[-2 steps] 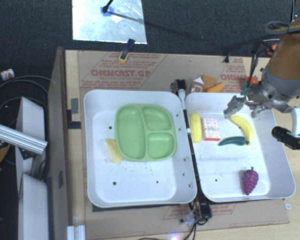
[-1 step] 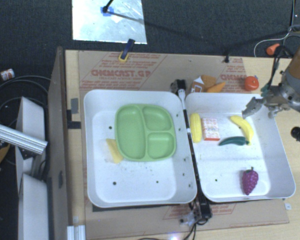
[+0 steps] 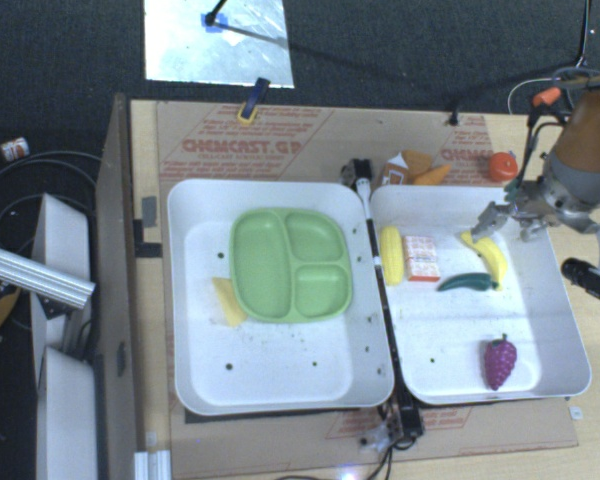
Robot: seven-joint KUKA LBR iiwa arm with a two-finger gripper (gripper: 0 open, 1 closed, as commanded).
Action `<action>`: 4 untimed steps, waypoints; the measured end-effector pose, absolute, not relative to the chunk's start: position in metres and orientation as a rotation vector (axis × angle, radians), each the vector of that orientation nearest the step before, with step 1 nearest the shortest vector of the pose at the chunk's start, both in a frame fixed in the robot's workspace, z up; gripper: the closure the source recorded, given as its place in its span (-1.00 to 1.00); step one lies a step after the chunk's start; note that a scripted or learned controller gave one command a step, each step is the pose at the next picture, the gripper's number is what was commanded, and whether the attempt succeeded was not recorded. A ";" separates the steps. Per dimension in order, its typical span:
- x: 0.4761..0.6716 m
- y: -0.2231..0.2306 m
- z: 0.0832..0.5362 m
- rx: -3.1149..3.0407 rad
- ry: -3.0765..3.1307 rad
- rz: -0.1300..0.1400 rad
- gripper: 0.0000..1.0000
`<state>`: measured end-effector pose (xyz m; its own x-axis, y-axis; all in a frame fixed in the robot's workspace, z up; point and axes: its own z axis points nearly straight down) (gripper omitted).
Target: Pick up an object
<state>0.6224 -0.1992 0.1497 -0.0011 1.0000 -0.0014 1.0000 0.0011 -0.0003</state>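
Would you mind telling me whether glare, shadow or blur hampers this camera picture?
Camera view: even, soft light; white bins look bright but not washed out; faint shadows beside the green plate; gripper slightly blurred; grapes and banana readable.

The right bin (image 3: 555,298) holds five loose things. A yellow corn cob (image 3: 390,256) lies lengthwise against its left wall. Just beside it rests a small red-and-white carton (image 3: 421,258), flat. A yellow banana (image 3: 490,255) lies slanted nearer the far right. A dark green pepper (image 3: 467,283) lies just below the banana's lower end. A purple grape bunch (image 3: 498,362) sits apart near the front.
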 end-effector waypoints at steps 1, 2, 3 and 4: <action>0.614 -0.207 0.085 2.221 2.223 -0.002 -1.00; 0.669 -0.206 0.147 2.207 2.221 0.009 -1.00; 0.626 -0.206 0.099 2.223 2.224 -0.002 -1.00; 0.603 -0.206 0.084 2.221 2.223 -0.001 -1.00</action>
